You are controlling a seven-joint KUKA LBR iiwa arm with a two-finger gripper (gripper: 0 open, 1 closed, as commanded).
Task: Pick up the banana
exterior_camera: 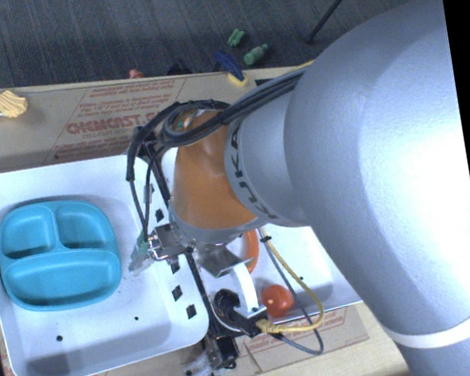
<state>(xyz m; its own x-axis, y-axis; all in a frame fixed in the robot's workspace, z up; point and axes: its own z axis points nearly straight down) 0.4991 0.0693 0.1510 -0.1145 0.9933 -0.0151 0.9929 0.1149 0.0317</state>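
Starting at the left, the blue divided plate [58, 253] sits in the left bin [34, 369], well apart from anything you want. The tool [171, 253] hangs over the wall between the bins, under the wrist, and you cannot tell whether it is apart or together, or whether it carries anything. The arm [345, 156] covers most of the right bin [324, 276], so the banana's place is hidden from you. Hidden with it are which way it points and how its long axis runs. That is your main risk: a blind descent could land across the fruit, strike the bin wall, or close instead on the small orange-red round thing [276, 298] near the front rim.
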